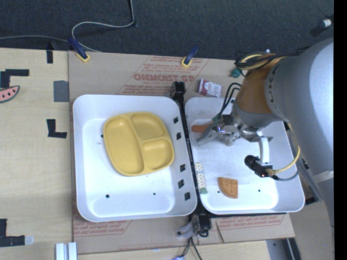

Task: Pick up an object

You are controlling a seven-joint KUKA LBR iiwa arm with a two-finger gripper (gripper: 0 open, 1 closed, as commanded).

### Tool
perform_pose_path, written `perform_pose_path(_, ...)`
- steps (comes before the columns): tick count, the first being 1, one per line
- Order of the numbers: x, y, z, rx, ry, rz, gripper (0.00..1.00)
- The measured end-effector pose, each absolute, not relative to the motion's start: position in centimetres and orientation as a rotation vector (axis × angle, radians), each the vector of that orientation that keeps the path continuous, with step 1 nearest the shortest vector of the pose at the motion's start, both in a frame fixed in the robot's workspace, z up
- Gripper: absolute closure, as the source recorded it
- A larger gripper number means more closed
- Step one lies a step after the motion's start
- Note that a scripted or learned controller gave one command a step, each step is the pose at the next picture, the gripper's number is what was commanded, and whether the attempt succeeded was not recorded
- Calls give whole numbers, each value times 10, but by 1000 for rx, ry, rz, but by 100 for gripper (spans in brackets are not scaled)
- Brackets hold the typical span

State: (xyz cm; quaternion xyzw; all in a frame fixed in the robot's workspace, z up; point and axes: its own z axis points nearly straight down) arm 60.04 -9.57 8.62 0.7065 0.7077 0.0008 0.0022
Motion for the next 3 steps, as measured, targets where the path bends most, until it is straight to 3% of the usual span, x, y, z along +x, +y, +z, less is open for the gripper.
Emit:
perform_pose_path(1, 600, -96, 96, 2216, 2220, 2, 100)
perform_pose_path(2, 600, -96, 96, 2216, 2220, 2, 0)
perform_pose_path(3, 661, -99, 85, 2220, 2224, -4, 0)
